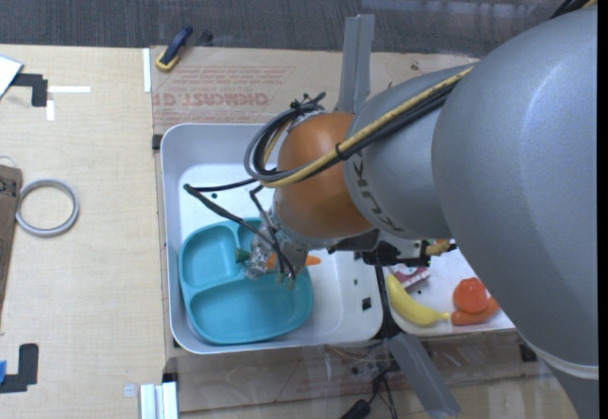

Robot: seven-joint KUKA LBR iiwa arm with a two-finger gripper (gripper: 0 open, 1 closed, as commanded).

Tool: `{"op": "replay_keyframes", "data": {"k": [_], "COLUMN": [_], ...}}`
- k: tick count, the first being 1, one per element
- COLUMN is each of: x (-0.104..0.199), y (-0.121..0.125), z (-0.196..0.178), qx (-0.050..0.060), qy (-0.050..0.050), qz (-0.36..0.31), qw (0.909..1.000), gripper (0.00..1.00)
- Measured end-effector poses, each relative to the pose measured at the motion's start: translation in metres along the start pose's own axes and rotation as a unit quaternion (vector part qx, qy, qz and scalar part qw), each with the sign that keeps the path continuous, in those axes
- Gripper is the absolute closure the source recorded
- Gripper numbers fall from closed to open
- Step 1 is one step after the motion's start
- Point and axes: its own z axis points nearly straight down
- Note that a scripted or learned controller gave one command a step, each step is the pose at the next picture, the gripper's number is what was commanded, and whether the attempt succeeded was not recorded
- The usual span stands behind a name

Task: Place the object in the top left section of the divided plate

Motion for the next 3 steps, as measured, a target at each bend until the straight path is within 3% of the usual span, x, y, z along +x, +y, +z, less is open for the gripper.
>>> {"op": "replay_keyframes", "data": {"k": [1, 2, 3], "x": [-0.004, -0.007, 0.029], "y": [0.022, 0.030, 0.040], "z": [0.001, -0.116, 0.002], "qx": [0.018, 0.015, 0.008], "qy": [0.004, 0.035, 0.027], "qz": [-0.117, -0.148, -0.162], "qw": [0.9929, 0.9883, 0.9863], "gripper": [1.00, 1.00, 1.00]}}
